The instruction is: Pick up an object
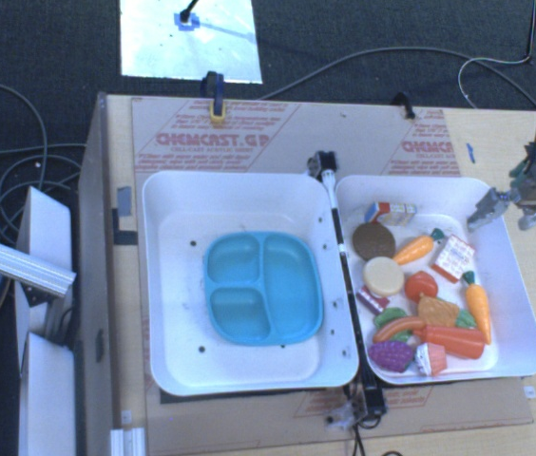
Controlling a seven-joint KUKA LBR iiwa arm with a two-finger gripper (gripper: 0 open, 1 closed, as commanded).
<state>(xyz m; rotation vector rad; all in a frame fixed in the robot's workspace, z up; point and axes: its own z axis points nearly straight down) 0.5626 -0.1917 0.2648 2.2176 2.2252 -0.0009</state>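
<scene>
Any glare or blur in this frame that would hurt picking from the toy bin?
Camera view: strong glare on the shiny square metal sheet on the dark floor; even, soft light over the right white plastic bin, with faint shadows; small toys like the purple plastic grape bunch look soft and low-detail; the tool at the right edge is slightly blurred.

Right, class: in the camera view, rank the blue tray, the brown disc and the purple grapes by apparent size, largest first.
1. Blue tray, by far the largest.
2. Brown disc and purple grapes: they look alike in size, so unranked.
</scene>
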